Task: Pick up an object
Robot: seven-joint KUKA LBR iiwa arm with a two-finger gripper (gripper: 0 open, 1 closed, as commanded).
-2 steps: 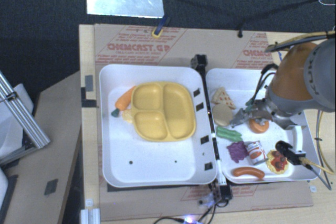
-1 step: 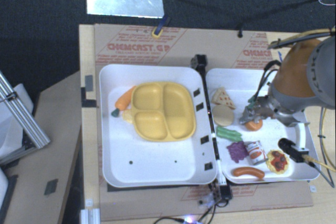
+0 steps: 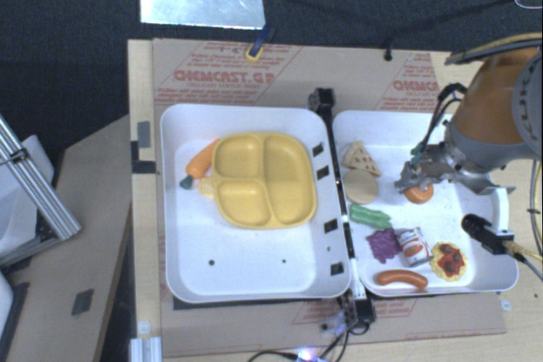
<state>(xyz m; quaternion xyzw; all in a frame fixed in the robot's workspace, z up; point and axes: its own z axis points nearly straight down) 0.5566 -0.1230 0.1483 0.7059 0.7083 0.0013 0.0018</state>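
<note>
Orange round toy [image 3: 419, 194] lies in the right white bin [image 3: 506, 271] under the gripper [image 3: 413, 181]; whether its jaws are spread, I cannot tell.

I see two white bins [image 3: 182, 208]. In the left one lies a yellow divided plate [image 3: 259, 180] with an orange carrot [image 3: 202, 158], green at its tip. In the right one: a tan cheese wedge [image 3: 360, 157], a beige round cookie [image 3: 361, 186], an orange-red tomato [image 3: 418, 193], a green pea pod [image 3: 370, 216], purple grapes [image 3: 383, 244], a red-and-white can [image 3: 413, 244], a yellow pizza with red topping [image 3: 448, 260] and an orange-red sausage [image 3: 401, 278].
</note>
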